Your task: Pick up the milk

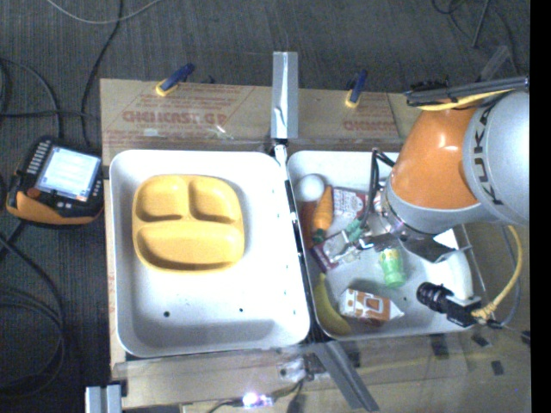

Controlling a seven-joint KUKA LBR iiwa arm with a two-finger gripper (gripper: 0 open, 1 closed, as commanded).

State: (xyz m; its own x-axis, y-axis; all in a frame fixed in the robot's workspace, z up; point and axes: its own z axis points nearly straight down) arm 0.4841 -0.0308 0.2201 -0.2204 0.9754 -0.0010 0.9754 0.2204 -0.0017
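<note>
Left of the surface (120,110), a teach pendant (56,183) with a lit screen lies on the dark carpet, not relevant. The left bin (129,317) is smooth white plastic with rounded corners and holds one yellow divided plate (189,222), glossy hard plastic with three compartments. The right bin (465,269) has the clutter. Along its left side sit a small white egg-like ball (310,186), an orange tapered piece (323,209) that looks like a toy carrot, and a curved yellow banana (327,306) against the near-left wall. A flat white-and-purple packet (350,201) lies just beside the carrot. The tool (349,243) is low over the middle of this bin, near the carrot and packet. It's blurred metal, so I can't tell if it's released or clenched, and I see nothing held in it. I take the small boxy carton with brown and white print (372,306), lying on its side near the front wall, as the milk. It looks like cardboard with flat faces, so it should grip fine across its narrow sides. A small green bottle (393,267) sits between the tool and the carton. The arm (448,170) has a glossy orange and grey shell. Step: approach, not on target. Next I'd need to bring the tool toward the near edge, clear the green bottle, line up over the carton and descend.
</note>
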